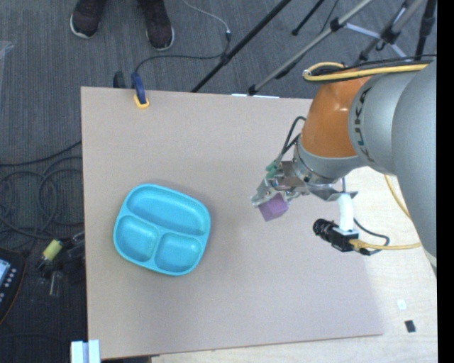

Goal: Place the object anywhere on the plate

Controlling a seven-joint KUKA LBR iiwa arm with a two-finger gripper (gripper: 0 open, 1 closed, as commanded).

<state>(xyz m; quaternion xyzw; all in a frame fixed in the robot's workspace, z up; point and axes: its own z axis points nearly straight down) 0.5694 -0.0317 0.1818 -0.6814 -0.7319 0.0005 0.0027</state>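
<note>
With the small purple block point(272, 208) pinched between the fingers of the grey two-finger gripper point(270, 199), closed on it and held above the tan board point(284, 283), the carry should run leftward. The light-blue three-compartment plastic plate point(162, 228) lies well apart; release low over a compartment, so the block cannot bounce out.

A blue clamp point(140, 91) grips the tan board's point(234, 298) far edge; 2 shoes point(120, 18) beyond.
</note>
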